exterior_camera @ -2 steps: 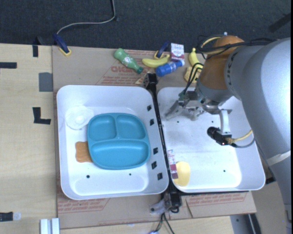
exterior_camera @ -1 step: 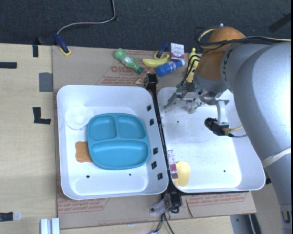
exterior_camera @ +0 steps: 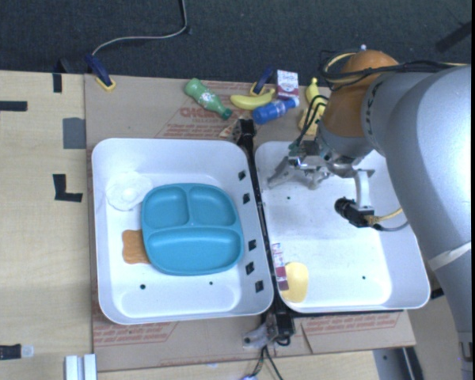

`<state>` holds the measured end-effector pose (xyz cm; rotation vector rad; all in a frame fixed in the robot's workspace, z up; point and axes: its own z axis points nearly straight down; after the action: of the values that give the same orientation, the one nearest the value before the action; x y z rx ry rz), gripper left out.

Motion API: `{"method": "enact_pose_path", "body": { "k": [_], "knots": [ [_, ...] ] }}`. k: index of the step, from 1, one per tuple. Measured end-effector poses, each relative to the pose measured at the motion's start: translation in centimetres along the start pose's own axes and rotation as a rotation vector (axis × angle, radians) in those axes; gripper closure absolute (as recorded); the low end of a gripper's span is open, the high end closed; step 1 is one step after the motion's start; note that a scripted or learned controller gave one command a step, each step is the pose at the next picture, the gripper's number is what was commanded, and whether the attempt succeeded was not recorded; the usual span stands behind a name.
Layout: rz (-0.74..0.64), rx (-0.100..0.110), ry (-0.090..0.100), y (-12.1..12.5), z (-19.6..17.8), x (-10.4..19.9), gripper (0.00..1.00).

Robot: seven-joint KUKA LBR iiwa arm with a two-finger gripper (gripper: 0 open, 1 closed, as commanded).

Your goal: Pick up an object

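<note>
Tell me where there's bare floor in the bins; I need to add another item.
Right white bin: bare middle floor between the gripper and the pale yellow object. Left white bin: crowded by the blue divided plate; bare strip along the near wall.

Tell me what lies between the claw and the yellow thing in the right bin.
Nothing visible. The claw is at the right bin's far end, the yellow thing against its near left corner, with bare white floor between them.
</note>
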<state>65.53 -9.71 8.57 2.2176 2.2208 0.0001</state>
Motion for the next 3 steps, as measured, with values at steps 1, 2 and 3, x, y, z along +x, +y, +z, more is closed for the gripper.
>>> {"method": "enact_pose_path", "body": {
  "k": [1,2,3],
  "knots": [
    [0.000,-0.001,0.001,-0.6,0.0,-1.2,0.00],
    [0.000,0.000,0.001,1.4,0.0,0.1,0.00],
    [0.001,0.000,0.000,0.4,0.0,0.0,0.00]
  ]
}}
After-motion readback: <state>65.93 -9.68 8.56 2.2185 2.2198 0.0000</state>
